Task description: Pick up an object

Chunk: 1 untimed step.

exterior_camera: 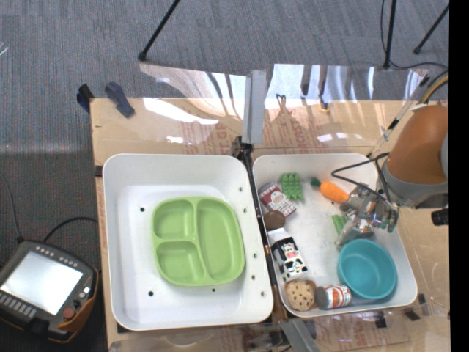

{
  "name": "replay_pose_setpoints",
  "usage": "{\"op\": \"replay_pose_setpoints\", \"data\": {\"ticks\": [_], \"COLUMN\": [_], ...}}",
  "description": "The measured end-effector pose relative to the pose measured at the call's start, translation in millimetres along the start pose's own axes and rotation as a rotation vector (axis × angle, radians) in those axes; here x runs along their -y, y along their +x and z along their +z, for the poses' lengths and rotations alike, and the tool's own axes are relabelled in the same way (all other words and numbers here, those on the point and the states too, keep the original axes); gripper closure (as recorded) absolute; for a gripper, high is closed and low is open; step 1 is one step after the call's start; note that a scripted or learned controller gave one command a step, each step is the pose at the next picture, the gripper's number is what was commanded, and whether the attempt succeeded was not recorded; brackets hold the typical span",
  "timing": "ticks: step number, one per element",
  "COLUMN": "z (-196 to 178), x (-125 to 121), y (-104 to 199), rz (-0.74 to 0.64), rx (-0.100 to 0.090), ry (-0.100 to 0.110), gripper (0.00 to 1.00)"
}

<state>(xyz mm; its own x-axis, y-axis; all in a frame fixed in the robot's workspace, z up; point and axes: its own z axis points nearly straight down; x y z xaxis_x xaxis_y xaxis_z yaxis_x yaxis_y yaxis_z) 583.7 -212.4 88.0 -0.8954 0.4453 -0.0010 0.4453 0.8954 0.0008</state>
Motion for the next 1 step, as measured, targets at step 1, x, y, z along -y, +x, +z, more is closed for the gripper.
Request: {"op": "replay_pose_setpoints", "data": {"ticks": [1], "z": [0.1], "x": [-74.2], "y": [12.4], "rz": [0.026], "rx": [0.000], "ry": [-0.003], "gripper": [0.00]}}
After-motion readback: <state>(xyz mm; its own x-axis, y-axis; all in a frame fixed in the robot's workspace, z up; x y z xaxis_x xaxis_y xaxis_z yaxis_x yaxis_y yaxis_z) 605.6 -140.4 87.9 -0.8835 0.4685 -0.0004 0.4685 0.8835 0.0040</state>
